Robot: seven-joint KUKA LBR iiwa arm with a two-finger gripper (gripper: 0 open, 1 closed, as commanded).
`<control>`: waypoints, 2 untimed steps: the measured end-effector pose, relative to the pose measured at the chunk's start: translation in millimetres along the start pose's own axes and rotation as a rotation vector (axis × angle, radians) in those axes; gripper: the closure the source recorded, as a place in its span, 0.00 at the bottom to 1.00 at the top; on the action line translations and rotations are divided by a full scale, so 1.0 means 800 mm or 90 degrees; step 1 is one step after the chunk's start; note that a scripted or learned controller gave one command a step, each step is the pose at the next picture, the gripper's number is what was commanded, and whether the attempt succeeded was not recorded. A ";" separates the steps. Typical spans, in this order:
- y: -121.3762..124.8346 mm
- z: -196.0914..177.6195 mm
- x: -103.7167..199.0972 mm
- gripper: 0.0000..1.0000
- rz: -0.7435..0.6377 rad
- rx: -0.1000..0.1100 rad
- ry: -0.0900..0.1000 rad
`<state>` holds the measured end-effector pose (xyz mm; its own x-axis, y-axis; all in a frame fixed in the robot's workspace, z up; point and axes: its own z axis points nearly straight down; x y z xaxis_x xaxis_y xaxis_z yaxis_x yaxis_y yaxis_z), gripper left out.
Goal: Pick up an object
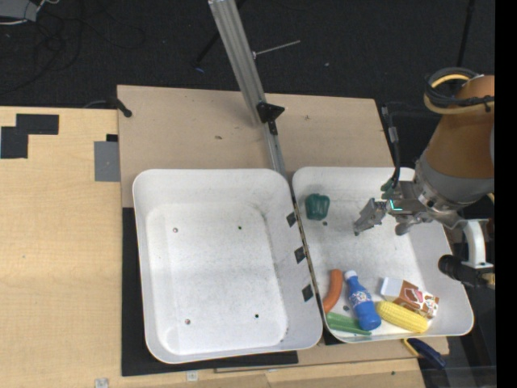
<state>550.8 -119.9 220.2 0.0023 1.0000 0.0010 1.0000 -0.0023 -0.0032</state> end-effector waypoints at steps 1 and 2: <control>0.005 0.064 0.010 0.00 0.001 0.003 0.001; 0.004 0.121 0.019 0.00 0.002 0.003 0.001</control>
